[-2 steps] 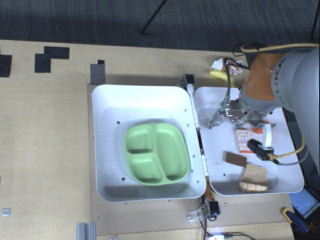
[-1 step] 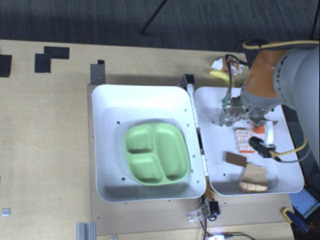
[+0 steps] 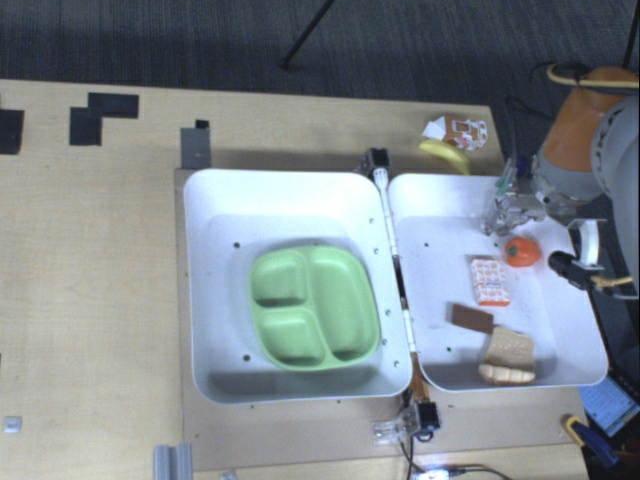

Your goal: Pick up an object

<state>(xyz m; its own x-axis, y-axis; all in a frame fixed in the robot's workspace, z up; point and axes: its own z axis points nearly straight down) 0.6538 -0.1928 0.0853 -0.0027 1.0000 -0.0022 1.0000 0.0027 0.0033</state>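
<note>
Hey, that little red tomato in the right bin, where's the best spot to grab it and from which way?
Take the small round red tomato across its widest middle, coming straight down from above. It is rounded, so a grip near the top would probably slip off. It sits apart from the orange-and-white packet, leaving room on both sides. The tool hovers beside it, toward the bin's far wall.

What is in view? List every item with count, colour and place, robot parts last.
Bins: two, white, side by side on the bench.
Divided plate: one, green, left bin.
Tomato: one, red, right bin, upper part.
Packet: one, orange-white, below the tomato.
Brown bar: one, right bin, centre.
Bread slice: one, tan, right bin, near edge.
Banana: one, yellow, on the bench behind the right bin.
Arm: one, grey and orange, right.
Gripper: one, metal, above the tomato.
</note>
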